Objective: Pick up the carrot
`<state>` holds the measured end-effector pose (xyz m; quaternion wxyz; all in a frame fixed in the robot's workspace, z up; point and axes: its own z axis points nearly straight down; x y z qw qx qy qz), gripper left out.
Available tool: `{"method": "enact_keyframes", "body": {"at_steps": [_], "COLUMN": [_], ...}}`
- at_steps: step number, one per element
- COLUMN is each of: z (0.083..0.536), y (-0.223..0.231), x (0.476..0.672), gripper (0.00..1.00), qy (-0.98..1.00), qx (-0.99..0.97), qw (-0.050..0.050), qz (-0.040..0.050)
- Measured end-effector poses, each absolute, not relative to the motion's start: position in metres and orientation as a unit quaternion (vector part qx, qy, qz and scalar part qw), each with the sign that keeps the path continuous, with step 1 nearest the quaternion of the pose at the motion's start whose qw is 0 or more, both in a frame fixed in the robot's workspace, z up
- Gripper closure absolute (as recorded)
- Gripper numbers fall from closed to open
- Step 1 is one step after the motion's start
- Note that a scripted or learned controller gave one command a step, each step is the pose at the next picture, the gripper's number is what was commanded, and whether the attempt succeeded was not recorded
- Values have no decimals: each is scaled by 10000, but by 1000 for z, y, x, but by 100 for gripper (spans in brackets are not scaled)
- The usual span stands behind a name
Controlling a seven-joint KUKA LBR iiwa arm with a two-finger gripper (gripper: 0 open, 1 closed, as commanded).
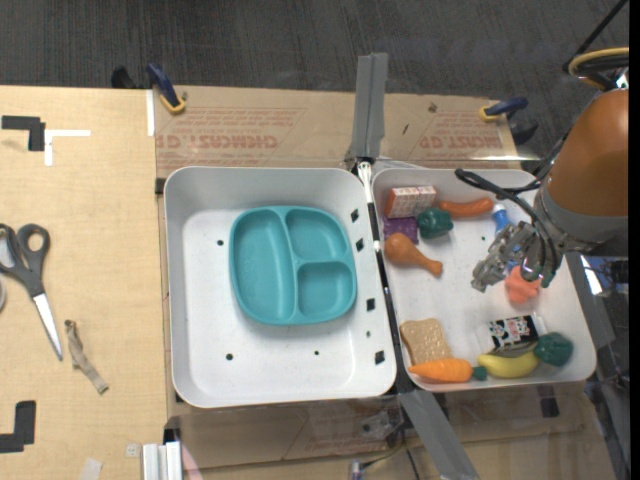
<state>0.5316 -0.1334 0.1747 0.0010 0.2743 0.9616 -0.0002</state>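
An orange carrot point(467, 208) lies near the far wall of the right bin point(455, 293), its dark green top point(435, 223) pointing left. A second orange, carrot-like piece point(440, 370) lies along the bin's near wall. My gripper point(497, 264) hangs over the right half of this bin, to the right of and nearer than the far carrot and apart from it. A salmon-pink toy point(522, 287) lies just right of the gripper. Nothing orange shows in the gripper.
The right bin also holds a chicken drumstick point(412, 254), a pink box point(411, 200), a purple piece point(400, 229), bread point(427, 339), a banana point(508, 364), a green vegetable point(553, 348) and a black-and-white card point(513, 329). A teal divided plate point(293, 264) sits in the left bin. Scissors point(32, 278) lie on the bench at left.
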Motion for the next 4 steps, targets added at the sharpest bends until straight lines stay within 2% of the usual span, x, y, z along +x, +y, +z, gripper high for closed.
{"method": "enact_keyframes", "body": {"at_steps": [1,2,4], "z": [100,236,331], "y": [-189,-222,-222], "x": [561,540,528], "gripper": [100,100,100], "qy": [8492,8477,9049], "qx": [5281,5305,4255], "qw": [5,14,16], "qz": [-5,-4,-6]}}
